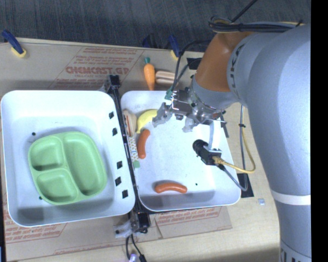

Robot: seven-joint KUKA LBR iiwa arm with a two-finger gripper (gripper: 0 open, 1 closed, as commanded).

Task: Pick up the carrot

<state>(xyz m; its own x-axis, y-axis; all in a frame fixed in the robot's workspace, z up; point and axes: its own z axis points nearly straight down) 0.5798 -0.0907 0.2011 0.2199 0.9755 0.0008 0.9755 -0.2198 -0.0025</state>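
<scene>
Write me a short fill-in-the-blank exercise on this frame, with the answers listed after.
1. The carrot lies on the cardboard, ____ both bins.
2. The green tray sits in the ____ bin.
3. The tray has ____ compartments.
4. The gripper hovers over the ____ bin.

Answers: outside; left; three; right

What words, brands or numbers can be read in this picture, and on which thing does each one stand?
"CHEMCAST GP": large red print on the brown cardboard under the bins, above the left bin.
The smaller red lines around it on the cardboard, and those along its bottom edge, are too blurred to read.
I can read no text on the bins, the green tray or the arm.
</scene>
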